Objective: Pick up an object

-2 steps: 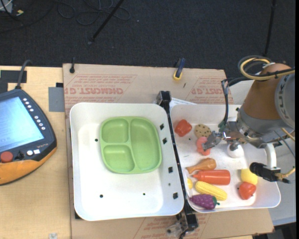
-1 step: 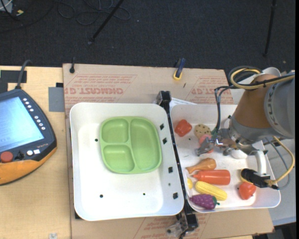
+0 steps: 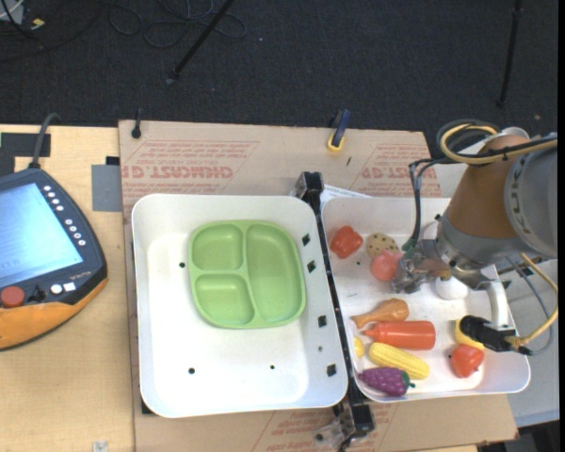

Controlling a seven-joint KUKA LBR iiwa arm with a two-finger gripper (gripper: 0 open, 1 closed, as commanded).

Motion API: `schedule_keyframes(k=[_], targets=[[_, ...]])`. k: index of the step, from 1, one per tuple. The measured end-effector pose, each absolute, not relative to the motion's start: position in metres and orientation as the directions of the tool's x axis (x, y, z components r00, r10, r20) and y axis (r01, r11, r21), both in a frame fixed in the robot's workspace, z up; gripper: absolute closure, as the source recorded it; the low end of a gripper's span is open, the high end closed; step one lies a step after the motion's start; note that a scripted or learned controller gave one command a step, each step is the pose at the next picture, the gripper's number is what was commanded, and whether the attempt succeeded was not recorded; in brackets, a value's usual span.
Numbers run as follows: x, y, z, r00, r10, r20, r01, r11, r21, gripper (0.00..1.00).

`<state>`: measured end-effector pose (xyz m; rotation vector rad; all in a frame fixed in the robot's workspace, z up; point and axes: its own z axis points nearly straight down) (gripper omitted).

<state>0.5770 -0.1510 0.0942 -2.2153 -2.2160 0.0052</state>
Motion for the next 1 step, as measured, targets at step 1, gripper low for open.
schedule_keyframes(k=[1], targets=[[0.5755, -0.1525, 0.1552, 0.0, 1.0, 0.0, 1.0, 0.0, -0.001, 1.0]])
